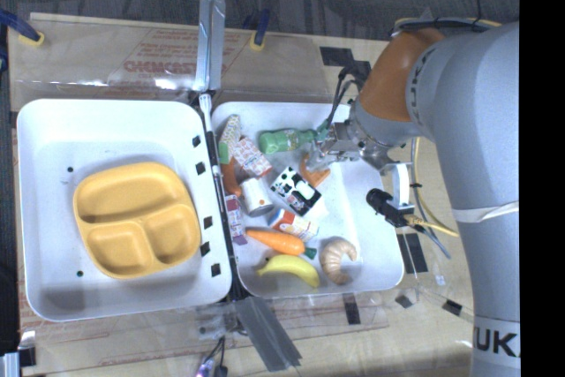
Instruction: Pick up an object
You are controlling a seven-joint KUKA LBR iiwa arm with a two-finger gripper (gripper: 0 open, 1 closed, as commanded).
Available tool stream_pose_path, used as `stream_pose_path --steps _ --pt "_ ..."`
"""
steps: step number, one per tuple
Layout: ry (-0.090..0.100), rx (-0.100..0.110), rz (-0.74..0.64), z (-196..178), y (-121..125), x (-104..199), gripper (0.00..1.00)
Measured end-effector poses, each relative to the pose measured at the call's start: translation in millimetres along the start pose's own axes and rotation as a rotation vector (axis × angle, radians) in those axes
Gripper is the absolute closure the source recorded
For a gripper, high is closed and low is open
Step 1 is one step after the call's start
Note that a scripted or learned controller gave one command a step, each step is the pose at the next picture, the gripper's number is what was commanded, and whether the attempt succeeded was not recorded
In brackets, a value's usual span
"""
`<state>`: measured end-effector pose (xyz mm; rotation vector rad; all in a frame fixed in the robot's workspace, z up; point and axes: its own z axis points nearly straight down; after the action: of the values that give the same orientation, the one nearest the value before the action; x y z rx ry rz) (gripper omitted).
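In the right white bin [380, 269], the grey two-finger gripper [325, 147] sits low at the upper-right of the toy pile, just beside the green plastic bottle [284, 139] and a small orange piece [315, 176]; finger state unclear, so confirm grasp before lifting straight up.

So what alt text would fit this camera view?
A grey robot arm reaches from the right over the right bin, which is crowded with toy food: banana, carrot, croissant, green bottle. The left bin holds a yellow tray.
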<state>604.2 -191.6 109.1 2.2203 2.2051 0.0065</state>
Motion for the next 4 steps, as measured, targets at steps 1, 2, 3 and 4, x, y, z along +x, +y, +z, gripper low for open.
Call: stream_pose_path --steps 1,2,3,4 --pt "0.006 0.019 0.121 -96.2 -59.1 24.8 1.0" --pt "0.007 0.016 -0.089 -123.3 -55.6 76.3 1.0" --pt "0.007 0.016 -0.089 -123.3 -55.7 75.9 0.0" --pt "0.009 0.019 -0.108 -145.6 -84.2 73.7 0.0"
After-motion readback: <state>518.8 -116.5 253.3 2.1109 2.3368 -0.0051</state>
